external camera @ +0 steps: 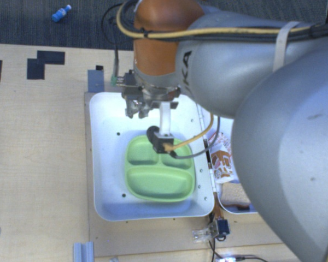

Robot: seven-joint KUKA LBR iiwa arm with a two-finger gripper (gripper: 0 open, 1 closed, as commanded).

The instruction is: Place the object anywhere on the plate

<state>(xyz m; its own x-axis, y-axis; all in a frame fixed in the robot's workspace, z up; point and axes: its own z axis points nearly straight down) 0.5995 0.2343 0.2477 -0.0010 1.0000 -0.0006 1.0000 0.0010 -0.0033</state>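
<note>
Hovering over the left bin's [106,162] far end, the gripper [138,111] is too blurred to tell open from closed. The green divided plate [153,182] lies below it. An orange-printed packet [221,160], possibly the object, lies in the right bin [228,204], half hidden by the arm [273,91].

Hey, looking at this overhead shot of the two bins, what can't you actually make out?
- Right bin: mostly covered by the arm; a strip along its left side is visible.
- Printed orange-and-white packet in that bin: partly hidden by the arm, print unreadable.
- Tool: small and shaded under the wrist; any held object is unclear.
- Green plate: far rim partly covered by the robot.
- Blue thing on the floor: too small to identify.
</note>
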